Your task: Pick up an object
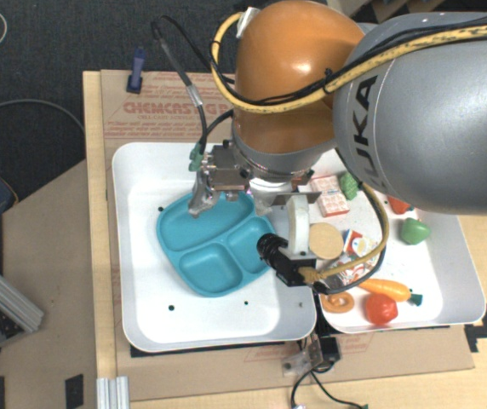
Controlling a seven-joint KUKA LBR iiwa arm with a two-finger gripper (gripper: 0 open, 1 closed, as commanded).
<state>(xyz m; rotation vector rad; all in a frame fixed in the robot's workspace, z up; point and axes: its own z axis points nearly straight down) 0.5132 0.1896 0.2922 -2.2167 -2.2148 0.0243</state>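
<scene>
A brown cardboard-covered surface (141, 113) with faint red lettering is seen on dark carpet, and two shallow white bins are carried on it side by side. In the left bin (137, 228) a teal divided tray (209, 245) is laid flat, its three compartments turned upward. The arm's orange band (290, 66) and grey casing are placed over the middle of the view, so that much of the right bin (456, 288) is covered. The pincer (203, 196) is seen at the upper left edge of the teal tray, right against its rim or just above it; how far it is parted cannot be told, and nothing is seen held in it. In the right bin, well apart from the pincer, small toy foods are scattered: a carrot (386, 289), a tomato (380, 310), a green pepper (414, 230), a round biscuit (326, 240) and a small red-and-white carton (333, 199).
</scene>
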